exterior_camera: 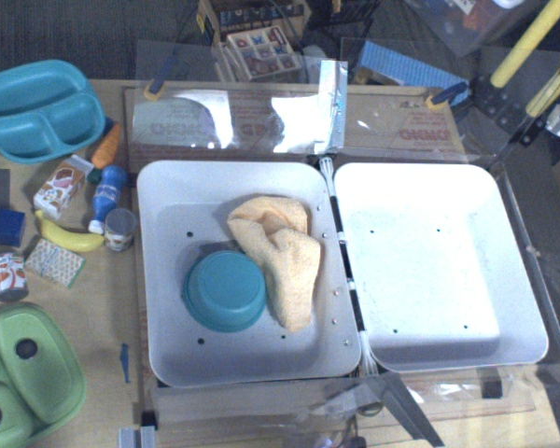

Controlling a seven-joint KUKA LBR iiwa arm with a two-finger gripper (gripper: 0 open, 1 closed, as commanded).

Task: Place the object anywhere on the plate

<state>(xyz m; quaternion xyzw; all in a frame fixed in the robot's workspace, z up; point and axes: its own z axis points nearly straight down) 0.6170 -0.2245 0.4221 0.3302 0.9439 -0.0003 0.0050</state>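
Two shallow white bins sat side by side in the middle of the frame. In the left white bin (159,343) there was a round teal plastic dish (225,292), low and a bit left of the bin's middle. It looked deep, more like a bowl than a flat plate, but it was the only round dish inside the bins, so it was most likely the plate for this job. Just to its right lay a soft, crumpled, pale yellow cloth (282,259). The cloth ran from the upper middle of that bin down toward the lower right, and its left edge touched the rim of the dish. None of the cloth lay on top of the dish. The cloth was probably the thing to be moved. The right white bin (429,278) showed a bare floor. Far off on the left of the frame, outside the bins, lay a yellow banana (67,234) and a blue plastic tray with three parts (42,110). The job looked like it was at its very start, because the cloth was not yet picked up. The next move called for a reach down onto the thick, bunched part of the cloth, a firm pinch, a lift, and then a short carry to the left over the dish. A floppy cloth could slip or hang half off the rim.
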